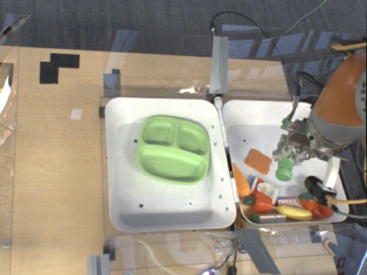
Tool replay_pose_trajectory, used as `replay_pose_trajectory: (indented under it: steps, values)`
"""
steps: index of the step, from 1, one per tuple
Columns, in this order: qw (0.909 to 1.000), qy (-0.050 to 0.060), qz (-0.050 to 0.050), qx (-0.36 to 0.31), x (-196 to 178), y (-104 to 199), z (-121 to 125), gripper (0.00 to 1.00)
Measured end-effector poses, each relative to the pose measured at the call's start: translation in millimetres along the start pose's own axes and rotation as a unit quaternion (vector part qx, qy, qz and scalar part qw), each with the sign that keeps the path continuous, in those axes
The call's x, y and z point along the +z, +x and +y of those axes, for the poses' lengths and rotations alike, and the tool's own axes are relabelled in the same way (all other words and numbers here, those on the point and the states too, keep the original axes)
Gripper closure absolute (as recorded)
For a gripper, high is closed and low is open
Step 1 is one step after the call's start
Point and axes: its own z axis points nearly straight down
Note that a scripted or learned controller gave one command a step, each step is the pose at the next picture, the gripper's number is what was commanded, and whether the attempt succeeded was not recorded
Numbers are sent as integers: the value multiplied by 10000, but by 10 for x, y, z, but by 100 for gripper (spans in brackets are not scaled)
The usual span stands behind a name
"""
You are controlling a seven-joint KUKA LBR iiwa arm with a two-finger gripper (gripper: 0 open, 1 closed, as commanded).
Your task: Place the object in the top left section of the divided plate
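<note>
1. Toys crowd the near edge of the right bin [252, 122], from 7 to 5 o'clock: one banana [292, 212], one carrot [242, 182], one small printed carton [268, 189], one red vegetable [261, 202] beside the carrot, and one second red vegetable [320, 209] in the near right corner.
2. One orange slab [258, 161] lies flat near that bin's centre, just clear of the heap.
3. One green toy [284, 169] sits at 3 o'clock from the slab, touching the gripper's [287, 156] lower end. I cannot tell whether the jaws are clenched on it or released.
4. One arm [344, 105] enters from 3 o'clock, its wrist bent down over the right bin.
5. One green divided plate [172, 148] rests mid-way in the left bin [123, 153], with two small sections at 12 o'clock and one large section at 6. The green toy is well apart from it.
</note>
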Motion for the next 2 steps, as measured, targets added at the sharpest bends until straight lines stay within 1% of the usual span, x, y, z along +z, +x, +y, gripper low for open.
replay_pose_trajectory:
  steps: [1,2]
  values:
    - [9991,-8,1,-431,-823,488,750,100]
    - [9955,-1,0,952,-1128,738,-188,100]
